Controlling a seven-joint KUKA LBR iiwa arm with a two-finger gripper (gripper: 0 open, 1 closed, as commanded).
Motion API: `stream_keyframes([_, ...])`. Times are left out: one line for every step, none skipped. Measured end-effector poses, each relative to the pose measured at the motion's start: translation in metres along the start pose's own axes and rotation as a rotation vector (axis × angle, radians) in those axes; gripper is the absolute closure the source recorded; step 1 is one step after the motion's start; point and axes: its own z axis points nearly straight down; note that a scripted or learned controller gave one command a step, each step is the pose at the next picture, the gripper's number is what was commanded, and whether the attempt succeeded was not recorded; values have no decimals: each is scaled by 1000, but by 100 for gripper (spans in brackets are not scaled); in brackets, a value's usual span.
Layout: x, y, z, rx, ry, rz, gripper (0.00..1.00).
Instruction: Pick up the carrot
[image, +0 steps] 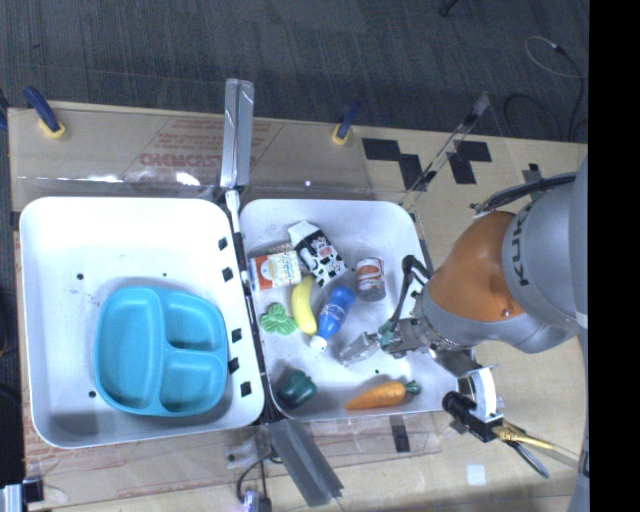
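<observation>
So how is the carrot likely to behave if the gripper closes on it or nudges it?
The carrot looks like a smooth, rigid toy, so it probably stays stiff but may slip between fingers. Its round, tapered body lying flat suggests it could roll or pivot if pushed. It lies near the right bin's front wall, which may stop it.

cam: single, fixed overhead | slanted down | both bins in frame

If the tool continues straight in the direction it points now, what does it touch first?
Probably the blue bottle: the tool points left toward its white cap end. Height is unclear, so it might pass above. The carrot lies off that line.
</observation>
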Motion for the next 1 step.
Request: stream_keyframes([0, 0, -10, 1, 0, -5, 100])
